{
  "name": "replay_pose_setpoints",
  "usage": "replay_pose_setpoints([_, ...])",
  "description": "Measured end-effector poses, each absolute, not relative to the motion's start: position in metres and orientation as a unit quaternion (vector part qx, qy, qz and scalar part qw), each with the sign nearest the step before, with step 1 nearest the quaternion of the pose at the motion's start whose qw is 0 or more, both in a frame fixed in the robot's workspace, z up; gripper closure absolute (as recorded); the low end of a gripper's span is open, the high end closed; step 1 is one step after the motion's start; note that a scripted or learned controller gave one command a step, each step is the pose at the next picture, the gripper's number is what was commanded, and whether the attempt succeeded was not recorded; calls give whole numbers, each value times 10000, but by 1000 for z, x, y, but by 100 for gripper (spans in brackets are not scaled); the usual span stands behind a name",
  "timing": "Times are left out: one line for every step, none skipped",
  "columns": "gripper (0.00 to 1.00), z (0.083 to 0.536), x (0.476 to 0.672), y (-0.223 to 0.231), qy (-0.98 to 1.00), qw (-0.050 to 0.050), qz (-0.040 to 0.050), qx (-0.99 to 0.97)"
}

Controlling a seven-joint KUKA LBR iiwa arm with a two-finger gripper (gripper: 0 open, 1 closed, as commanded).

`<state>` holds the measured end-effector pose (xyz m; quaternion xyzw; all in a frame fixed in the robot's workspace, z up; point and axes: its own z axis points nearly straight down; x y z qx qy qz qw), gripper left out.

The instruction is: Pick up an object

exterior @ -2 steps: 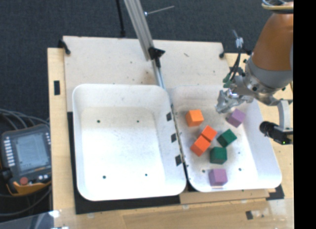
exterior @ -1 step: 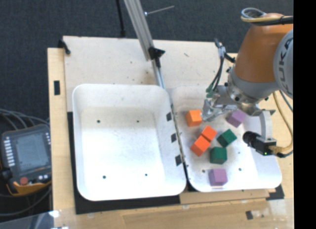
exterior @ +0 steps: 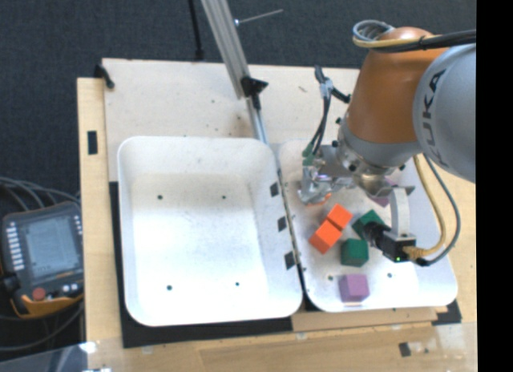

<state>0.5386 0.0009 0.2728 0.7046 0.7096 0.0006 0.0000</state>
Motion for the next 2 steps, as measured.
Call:
replay_pose_setpoints([100,249,524,42,7094,-9,-4,7048])
replay_pose_setpoints([100,236,518,83,7094,-10,-3,7048])
